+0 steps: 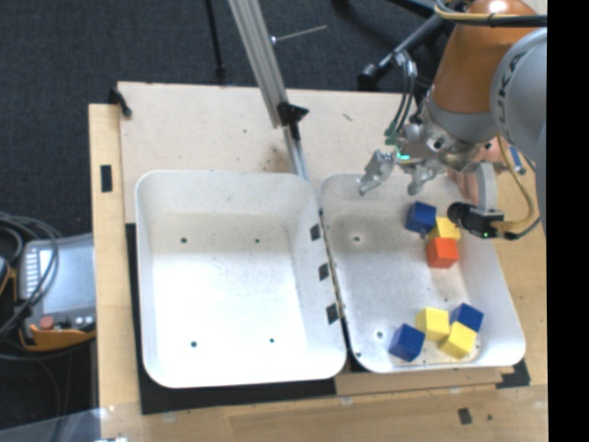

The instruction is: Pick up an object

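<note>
Camera view, looking down at a slant, takes in a pale wooden bench (212, 127) with two shallow white plastic bins set side by side on it, their inner edges touching. From where I stand the left-hand white bin (156, 274) has only dark specks on its floor. The right-hand white bin (368, 274) carries all the blocks. Over its far right corner hangs the grey arm with its broad orange band (465, 72), reaching in from the right. A slanted silver metal rail (262, 53) comes down to the bench near the point where the bins meet.

The metal two-finger gripper (398, 177) sits above the far end of the right bin, its fingers spread apart with nothing between them. Just beside it, toward the near side, a blue cube (421, 216) touches a small yellow block (448, 228) and an orange cube (443, 250). Well apart, by the near rim, cluster a second blue cube (406, 342), two yellow cubes (433, 321) (460, 340) and a third blue cube (467, 317).
</note>
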Controlling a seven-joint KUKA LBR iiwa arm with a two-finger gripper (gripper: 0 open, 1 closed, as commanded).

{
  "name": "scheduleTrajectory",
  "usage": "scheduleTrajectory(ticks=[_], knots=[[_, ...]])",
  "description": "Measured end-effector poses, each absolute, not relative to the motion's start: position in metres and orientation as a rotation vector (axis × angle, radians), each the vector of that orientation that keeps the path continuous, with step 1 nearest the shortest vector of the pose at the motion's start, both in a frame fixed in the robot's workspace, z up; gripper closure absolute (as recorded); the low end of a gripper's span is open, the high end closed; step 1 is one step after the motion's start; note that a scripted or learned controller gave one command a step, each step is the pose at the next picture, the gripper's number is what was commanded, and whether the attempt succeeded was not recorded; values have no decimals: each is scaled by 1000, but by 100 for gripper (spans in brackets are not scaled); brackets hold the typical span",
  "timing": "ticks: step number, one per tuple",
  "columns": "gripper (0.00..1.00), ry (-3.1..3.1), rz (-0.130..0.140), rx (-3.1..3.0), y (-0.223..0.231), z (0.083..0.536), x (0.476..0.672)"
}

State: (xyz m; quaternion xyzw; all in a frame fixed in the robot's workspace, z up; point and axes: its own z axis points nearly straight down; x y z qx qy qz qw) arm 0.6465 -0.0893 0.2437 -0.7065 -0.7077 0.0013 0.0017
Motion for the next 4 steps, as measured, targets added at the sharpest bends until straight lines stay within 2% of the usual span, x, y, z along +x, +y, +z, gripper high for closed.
scheduleTrajectory(ticks=[1, 2, 3, 4], knots=[[0, -2224, -1, -2219, -89, 247, 647], [0, -2218, 8, -2222, -101, 196, 644], [0, -2218, 7, -2221, -103, 148, 634], [0, -2216, 7, -2224, -104, 96, 633]])
